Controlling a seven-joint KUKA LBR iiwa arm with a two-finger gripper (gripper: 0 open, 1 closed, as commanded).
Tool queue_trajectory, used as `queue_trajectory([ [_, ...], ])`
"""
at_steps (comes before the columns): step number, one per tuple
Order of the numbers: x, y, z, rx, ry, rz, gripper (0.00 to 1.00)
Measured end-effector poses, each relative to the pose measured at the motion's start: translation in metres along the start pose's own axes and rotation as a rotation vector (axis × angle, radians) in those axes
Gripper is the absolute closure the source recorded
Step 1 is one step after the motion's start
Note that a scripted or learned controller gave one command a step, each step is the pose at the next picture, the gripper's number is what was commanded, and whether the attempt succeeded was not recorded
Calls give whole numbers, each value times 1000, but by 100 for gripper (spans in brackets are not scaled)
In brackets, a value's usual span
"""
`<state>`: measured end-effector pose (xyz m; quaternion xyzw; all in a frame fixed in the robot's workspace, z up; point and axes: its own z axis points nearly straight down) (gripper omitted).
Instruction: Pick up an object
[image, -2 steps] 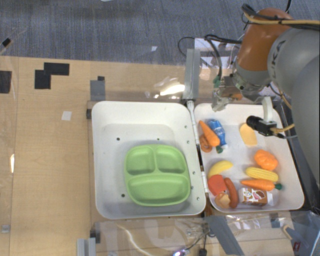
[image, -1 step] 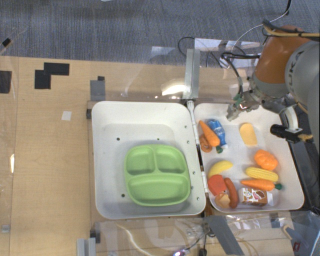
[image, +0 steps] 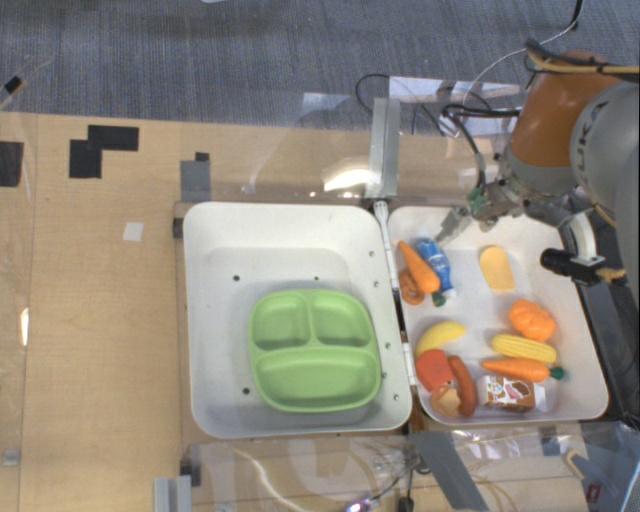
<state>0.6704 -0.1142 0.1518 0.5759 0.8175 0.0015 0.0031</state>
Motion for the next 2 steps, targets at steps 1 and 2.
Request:
queue_trajectory([
  [1, 14, -2, 63, -3, -1, 39, 0],
  [2, 14, 1, 50, -11, -2, 36, 100],
])
